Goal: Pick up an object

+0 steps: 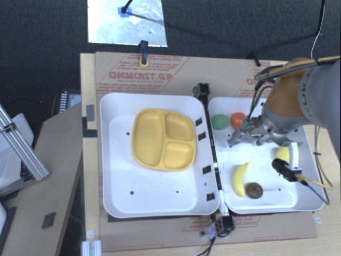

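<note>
The right bin [266,201] holds a green ball [219,121] and an orange-red ball [237,120] near its far left corner. A banana [240,178] lies toward the front, with a brown round piece [253,190] touching its lower end. A yellow object [283,154] sits partly hidden under the arm. My gripper [238,137] is low over the bin, just in front of the orange-red ball and right of the green one. Nothing is visibly held.
The left bin [117,196] carries a yellow divided plate [162,138] in its middle. A black divider rail [209,143] separates the bins. The grey arm with its orange band [287,92] and cables cover the right bin's far right side.
</note>
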### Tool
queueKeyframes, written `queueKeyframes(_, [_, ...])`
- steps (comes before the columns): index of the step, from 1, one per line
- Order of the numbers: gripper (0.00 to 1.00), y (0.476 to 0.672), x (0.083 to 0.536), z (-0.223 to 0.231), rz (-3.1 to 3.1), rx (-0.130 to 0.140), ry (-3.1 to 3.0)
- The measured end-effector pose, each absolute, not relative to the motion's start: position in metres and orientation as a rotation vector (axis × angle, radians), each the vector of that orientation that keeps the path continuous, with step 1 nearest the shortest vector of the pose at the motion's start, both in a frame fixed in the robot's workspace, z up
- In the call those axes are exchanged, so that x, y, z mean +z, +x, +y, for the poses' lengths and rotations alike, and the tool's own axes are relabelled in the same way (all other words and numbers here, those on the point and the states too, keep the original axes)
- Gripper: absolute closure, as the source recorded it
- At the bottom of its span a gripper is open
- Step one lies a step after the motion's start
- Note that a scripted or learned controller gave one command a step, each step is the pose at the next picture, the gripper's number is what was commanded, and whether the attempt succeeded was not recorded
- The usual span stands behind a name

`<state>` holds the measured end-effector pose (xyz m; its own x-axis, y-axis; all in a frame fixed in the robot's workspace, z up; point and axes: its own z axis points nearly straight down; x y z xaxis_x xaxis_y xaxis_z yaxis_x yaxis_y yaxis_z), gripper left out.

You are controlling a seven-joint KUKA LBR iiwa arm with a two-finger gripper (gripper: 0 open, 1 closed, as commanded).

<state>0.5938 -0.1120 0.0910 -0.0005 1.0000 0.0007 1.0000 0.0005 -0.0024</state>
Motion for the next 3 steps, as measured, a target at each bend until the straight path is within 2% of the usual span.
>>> queueKeyframes(1, [1.00, 0.595, 0.104, -0.113, -2.222, -0.001, -2.223])
queueKeyframes(2, [1.00, 0.598, 0.169, -0.114, -2.229, -0.006, -2.222])
queueKeyframes(3, [1.00, 0.599, 0.207, -0.115, -2.229, -0.005, -2.220])
